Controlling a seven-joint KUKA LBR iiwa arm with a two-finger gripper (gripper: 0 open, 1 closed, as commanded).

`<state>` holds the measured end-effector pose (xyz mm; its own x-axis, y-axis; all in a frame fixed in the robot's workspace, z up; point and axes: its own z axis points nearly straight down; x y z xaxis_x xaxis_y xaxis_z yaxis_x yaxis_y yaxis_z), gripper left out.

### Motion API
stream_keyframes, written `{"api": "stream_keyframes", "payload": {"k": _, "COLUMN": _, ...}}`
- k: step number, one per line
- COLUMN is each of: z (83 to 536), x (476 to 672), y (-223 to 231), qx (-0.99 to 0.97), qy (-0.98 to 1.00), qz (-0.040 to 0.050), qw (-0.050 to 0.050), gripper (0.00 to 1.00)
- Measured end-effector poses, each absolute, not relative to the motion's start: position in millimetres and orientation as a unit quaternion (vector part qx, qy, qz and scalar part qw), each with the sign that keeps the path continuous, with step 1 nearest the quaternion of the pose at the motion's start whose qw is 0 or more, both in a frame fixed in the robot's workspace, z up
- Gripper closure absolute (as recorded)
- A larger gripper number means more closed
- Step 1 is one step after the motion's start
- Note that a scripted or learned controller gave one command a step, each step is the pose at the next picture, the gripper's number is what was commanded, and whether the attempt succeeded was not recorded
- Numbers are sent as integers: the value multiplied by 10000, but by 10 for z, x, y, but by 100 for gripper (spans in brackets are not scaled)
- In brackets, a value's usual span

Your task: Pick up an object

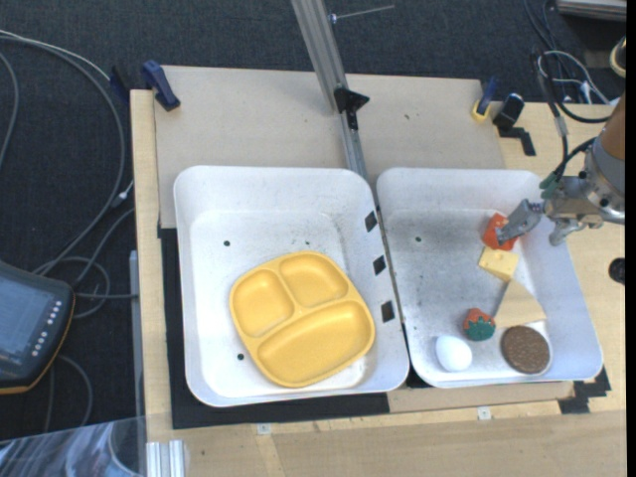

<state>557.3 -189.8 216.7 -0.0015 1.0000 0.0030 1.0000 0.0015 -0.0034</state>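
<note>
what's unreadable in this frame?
- Gripper: the camera view's right edge cuts the arm; whether it pinches anything is too small to tell.
- Red item: a finger covers part of it; identity unclear.
- Yellow block: contact with the red item can't be settled.
- Green-red toy: too small to identify.
- Brown disc: surface detail blurred.

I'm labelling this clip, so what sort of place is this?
Probably a robotics lab bench: two white bins side by side, a tool reaching over toy food such as a white egg, and loose cables on the floor.
</note>
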Motion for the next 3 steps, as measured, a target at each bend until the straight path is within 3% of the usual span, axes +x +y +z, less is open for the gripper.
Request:
{"api": "stream_keyframes", "payload": {"k": 1, "z": 2168, "x": 5576, "y": -1898, "qx": -7066, "qy": -7076, "qz": -2, "qw": 19, "gripper": 0}}
{"api": "stream_keyframes", "payload": {"k": 3, "z": 1073, "x": 5539, "y": -2087, "qx": -7073, "qy": -7069, "qz": 17, "qw": 40, "gripper": 0}}
